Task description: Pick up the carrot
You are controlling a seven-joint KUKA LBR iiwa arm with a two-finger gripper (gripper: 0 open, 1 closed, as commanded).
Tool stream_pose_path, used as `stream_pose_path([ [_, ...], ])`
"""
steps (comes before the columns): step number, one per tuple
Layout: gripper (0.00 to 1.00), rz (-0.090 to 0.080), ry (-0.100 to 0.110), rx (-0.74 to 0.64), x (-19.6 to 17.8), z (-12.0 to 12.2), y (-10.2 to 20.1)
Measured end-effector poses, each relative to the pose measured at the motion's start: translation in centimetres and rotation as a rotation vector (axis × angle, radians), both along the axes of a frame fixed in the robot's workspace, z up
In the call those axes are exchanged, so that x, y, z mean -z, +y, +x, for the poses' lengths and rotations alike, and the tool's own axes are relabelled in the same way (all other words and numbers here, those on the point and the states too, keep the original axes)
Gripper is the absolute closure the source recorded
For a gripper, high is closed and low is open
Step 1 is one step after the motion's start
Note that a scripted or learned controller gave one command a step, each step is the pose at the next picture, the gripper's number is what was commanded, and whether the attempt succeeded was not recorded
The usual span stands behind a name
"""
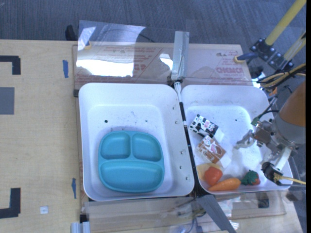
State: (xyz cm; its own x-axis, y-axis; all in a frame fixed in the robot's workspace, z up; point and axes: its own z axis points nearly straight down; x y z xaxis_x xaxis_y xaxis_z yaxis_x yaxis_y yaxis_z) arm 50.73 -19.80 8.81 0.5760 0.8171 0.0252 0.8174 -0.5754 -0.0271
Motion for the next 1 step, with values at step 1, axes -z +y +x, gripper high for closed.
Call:
stream_pose_path([
  [1,0.0,-0.034,0.0,0.443,0.19,-2.63,0.52],
])
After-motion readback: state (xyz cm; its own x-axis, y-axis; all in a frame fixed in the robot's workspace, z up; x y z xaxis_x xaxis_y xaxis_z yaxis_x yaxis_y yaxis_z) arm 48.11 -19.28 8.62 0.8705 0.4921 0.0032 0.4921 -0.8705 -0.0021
